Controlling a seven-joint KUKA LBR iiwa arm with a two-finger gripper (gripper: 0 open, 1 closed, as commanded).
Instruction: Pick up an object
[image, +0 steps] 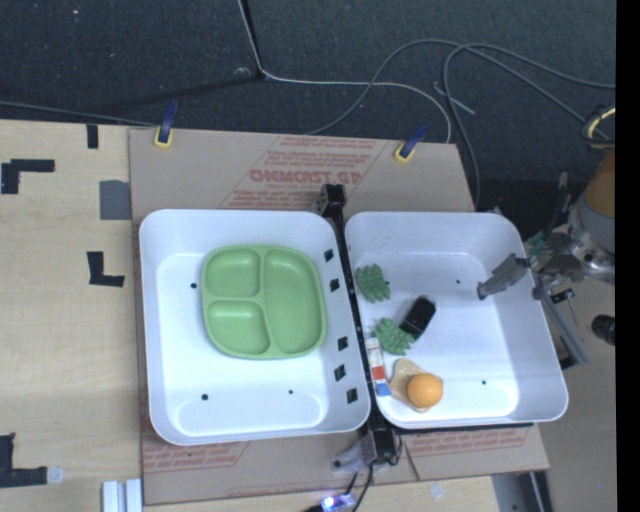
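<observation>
Cardboard sheet (300, 165) red print (partly legible "CHEMCAST") | claw (515, 275) over right bin (500, 235) rim, grip indiscernible

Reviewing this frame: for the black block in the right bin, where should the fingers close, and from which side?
Across the short width of the black block, coming from above. It lies flat and slanted, its long sides free; the green pieces sit apart.

Reaching in from the right edge with the orange-banded wrist (600, 190) just in view, gripper (520, 278) hanging over the right side, one grey finger (500, 277) angled down and leftward, nothing visibly held.
</observation>
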